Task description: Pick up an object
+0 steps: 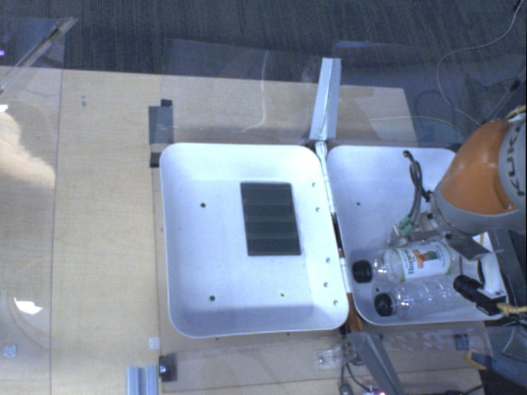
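Clear plastic is what matters here — two bottles lie on their sides in the right bin [362,171], the nearer bottle [412,301] by the front rim with its black cap toward the divider, the labelled bottle [416,263] just behind it, the two nearly touching. Above that labelled bottle sits the gripper [416,230], but whether it is parted or closed I cannot tell, and nothing visibly rests in its grip. A sound grasp probably means descending square across the barrel, mid-length — off-centre it would likely roll; farther left, the left bin [189,220] carries a dark grey slab [270,218].
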`<control>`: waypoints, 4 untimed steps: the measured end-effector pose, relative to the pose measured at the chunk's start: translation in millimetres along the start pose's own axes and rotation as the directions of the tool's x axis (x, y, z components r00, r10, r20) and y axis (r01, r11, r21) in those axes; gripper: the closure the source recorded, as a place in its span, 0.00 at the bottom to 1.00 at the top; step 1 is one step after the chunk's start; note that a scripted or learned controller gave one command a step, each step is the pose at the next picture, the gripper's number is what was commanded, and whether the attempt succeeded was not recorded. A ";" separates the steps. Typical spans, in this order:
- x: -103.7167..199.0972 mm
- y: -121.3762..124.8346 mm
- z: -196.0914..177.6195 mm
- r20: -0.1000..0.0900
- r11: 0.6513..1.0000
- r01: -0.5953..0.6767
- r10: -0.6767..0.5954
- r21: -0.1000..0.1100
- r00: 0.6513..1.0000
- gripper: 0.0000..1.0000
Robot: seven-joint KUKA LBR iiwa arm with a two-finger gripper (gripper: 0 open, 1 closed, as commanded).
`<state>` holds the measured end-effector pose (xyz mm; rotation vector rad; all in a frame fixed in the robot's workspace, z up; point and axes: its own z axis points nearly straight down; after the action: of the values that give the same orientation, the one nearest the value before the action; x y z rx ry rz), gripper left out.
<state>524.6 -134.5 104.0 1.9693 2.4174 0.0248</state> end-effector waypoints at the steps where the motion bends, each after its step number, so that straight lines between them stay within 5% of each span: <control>1: -0.4 0.1 -0.2 0.001 1.000 -0.001 0.001 -0.001 1.000 0.00; 2: -27.6 17.4 14.9 -0.006 0.983 0.185 -0.185 0.012 0.983 0.00; 3: -27.7 21.2 2.1 0.000 0.982 0.188 -0.188 0.004 0.982 1.00; 4: -27.7 21.1 2.2 0.000 0.982 0.188 -0.188 0.004 0.982 0.00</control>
<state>550.9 -157.4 102.7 1.7332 2.5933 0.0161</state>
